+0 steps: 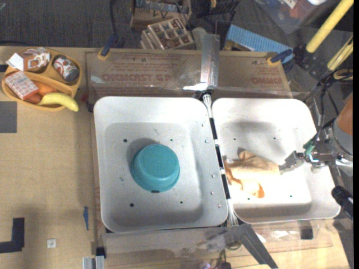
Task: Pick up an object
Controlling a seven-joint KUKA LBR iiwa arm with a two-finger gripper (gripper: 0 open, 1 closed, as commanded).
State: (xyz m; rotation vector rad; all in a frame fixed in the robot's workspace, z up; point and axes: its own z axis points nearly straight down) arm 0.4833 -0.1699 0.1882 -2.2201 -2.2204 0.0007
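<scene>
Bins come first: the left bin [112, 122] and the right bin [263, 114] sit side by side, touching along a shared middle rim. Everything else is placed from that rim. Well to its left, in the middle of the left bin, a teal bowl [156, 167] rests upside down. Just right of the rim, low in the right bin, lies a tan and orange object [247, 175], soft-looking and flattened, possibly a cloth or toy, though blur hides its form. Farther right of the rim, over the right bin's far side, the gripper [291, 161] reaches in, its tip close to the object's right end. Whether the claw is wide or narrow cannot be told. Far left of the rim, off both bins, a yellow tray [33, 101] holds a banana [59, 100].
</scene>
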